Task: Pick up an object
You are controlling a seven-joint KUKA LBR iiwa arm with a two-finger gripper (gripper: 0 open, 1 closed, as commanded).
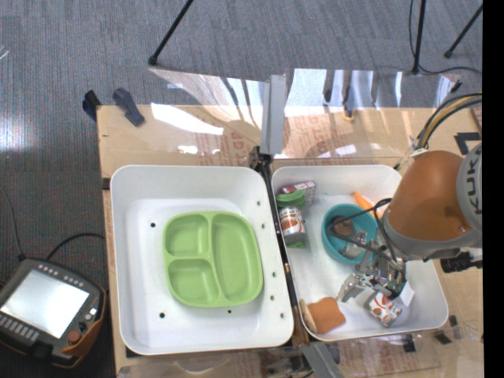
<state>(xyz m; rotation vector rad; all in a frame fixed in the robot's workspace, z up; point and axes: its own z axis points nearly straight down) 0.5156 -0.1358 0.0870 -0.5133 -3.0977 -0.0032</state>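
Note:
My gripper (370, 285) hangs low over the front right part of the right bin (315, 276), under the arm's orange band (425, 199). Its fingers stand open with nothing between them. A small red and white carton (385, 312) lies just in front of the fingertips, partly under them. A teal bowl (345, 231) sits just behind the gripper. A tan bread-like piece (324, 316) lies at the bin's front edge, left of the gripper.
A small can (292, 225) and a dark packet (297, 192) lie along the right bin's left wall. An orange carrot-like piece (363, 201) lies behind the bowl. The left bin (126, 211) holds a green divided plate (213, 258).

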